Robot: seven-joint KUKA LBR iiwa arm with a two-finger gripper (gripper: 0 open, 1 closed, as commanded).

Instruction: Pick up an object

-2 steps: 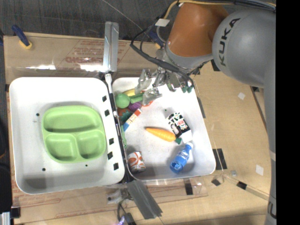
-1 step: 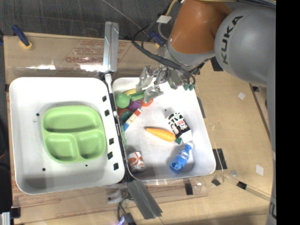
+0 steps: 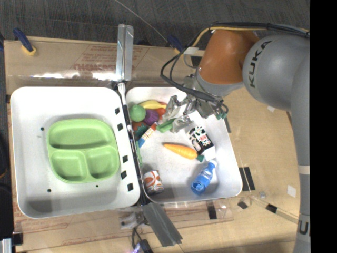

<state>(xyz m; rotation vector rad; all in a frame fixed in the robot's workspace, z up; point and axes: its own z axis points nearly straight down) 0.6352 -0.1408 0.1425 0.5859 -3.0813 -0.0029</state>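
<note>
My gripper (image 3: 179,115) hangs low over the upper middle of the right bin (image 3: 231,162), just right of a heap of toys along the bin's left wall. In that heap lie a green ball (image 3: 138,112), a yellow banana (image 3: 152,105), a purple piece (image 3: 151,117) and a green piece (image 3: 164,125) that lies right by the gripper. An orange carrot (image 3: 180,151) lies in the middle of the bin. A black-and-white carton (image 3: 200,139) sits to the carrot's right. I see nothing clearly held.
A blue bottle (image 3: 203,178) and an orange-and-white can (image 3: 153,182) lie near the right bin's front edge. The left bin (image 3: 26,109) holds a green divided tray (image 3: 82,150). A metal bar (image 3: 125,46) stands behind the divider between the bins.
</note>
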